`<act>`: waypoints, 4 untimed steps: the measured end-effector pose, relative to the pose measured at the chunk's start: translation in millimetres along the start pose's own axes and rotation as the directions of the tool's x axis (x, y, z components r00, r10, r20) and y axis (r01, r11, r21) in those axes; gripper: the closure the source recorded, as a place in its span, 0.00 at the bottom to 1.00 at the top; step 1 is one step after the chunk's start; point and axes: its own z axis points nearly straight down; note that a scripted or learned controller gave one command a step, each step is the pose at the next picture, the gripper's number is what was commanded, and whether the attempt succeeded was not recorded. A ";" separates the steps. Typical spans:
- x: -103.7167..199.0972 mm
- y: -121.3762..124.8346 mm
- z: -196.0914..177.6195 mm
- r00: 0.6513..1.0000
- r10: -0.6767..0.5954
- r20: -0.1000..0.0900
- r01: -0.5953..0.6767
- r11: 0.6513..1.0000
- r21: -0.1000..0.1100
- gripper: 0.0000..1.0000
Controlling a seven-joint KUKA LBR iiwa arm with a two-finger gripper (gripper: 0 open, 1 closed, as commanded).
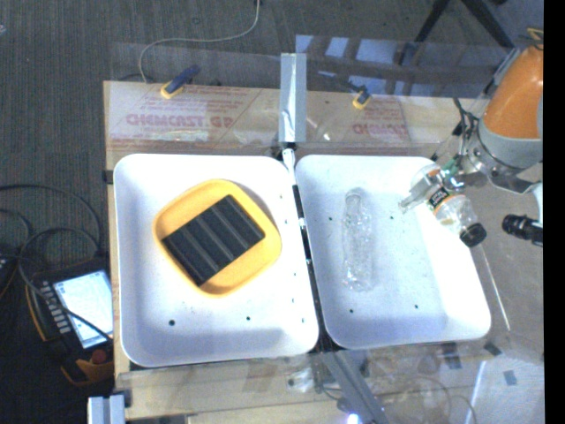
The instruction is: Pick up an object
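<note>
A clear plastic bottle [357, 239] lies lengthwise in the middle of the right bin [459, 316]. In the left bin [141, 325] rests a yellow, rounded block with a black ribbed top [217, 235], turned at a slant. My gripper [424, 190] hangs over the upper right corner of the right bin, to the right of the bottle's top end and apart from it. Nothing shows in its grasp.
The two white bins stand side by side with a narrow divider [303, 228] between them. A clear panel with clips [179, 81] stands behind the bins. My arm's orange band [515, 104] is at the right edge.
</note>
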 end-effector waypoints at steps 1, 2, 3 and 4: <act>-9.2 32.0 12.7 1.000 -0.010 0.000 0.010 1.000 -0.001 0.00; -15.2 53.2 -2.0 1.000 -0.029 0.002 0.029 1.000 -0.002 0.00; -14.6 53.4 -21.7 0.998 -0.062 0.001 0.062 0.998 -0.002 0.00; -4.5 48.3 79.3 0.993 0.119 -0.015 -0.119 0.993 0.007 0.00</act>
